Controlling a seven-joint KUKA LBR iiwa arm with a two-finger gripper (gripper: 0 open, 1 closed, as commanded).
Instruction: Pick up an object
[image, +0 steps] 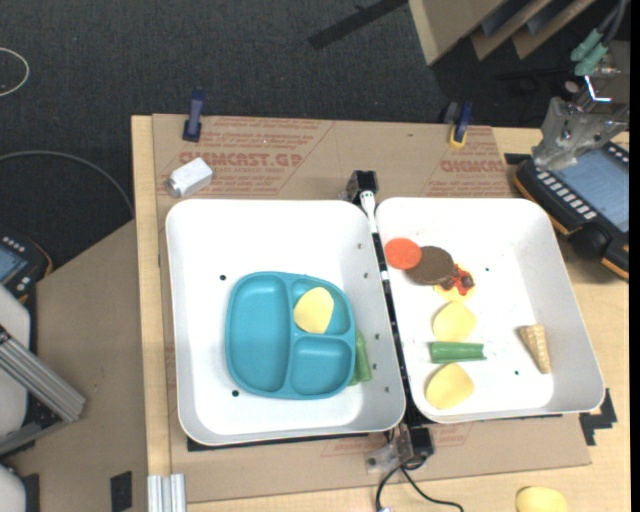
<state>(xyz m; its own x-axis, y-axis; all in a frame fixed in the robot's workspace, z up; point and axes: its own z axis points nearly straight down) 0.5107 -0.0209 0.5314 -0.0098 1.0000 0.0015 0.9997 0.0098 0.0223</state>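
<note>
Green bean (457, 351) in right bin (575, 330), long axis left-right across the view; hand state unknowable.

Cardboard-covered bench standing on a dark carpet floor

A brown cardboard sheet (300, 150) with red printing is lying over the pale wooden bench (100, 330), and two clamps are gripping its far edge, a blue clamp (194, 113) at the left and a blue and yellow clamp (459, 122) toward the right. A small white block (190, 177) is resting on the cardboard near the left corner. Dark carpet (230, 50) is spreading behind the bench, with thin white cable (20, 70) looping across it, and a handheld control pendant (585, 190) with a screen is sitting at the right edge under even light
</note>
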